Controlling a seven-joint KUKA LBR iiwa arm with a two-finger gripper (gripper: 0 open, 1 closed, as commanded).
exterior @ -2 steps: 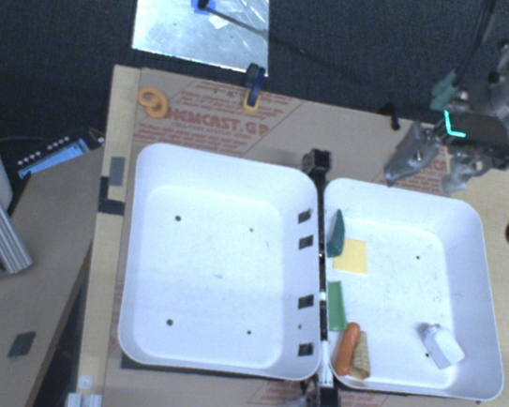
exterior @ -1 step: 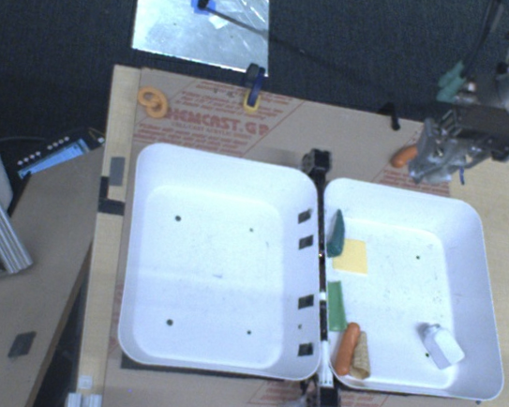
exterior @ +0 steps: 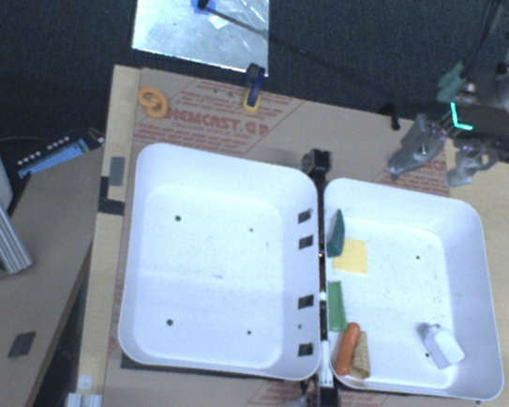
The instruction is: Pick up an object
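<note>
My gripper hangs above the far edge of the right bin, its two grey fingers spread apart with nothing between them. Inside that bin, along the left wall, lie a teal pointed piece, a yellow square, a green strip, an orange carrot-like piece and a tan cone-shaped piece. A small white block lies near the bin's front right corner. All these objects sit well below and in front of the gripper.
The left bin stands beside the right one, joined by a black divider with clips. Behind the bins lie an orange ring, a yellow-blue clamp and a shiny foil sheet.
</note>
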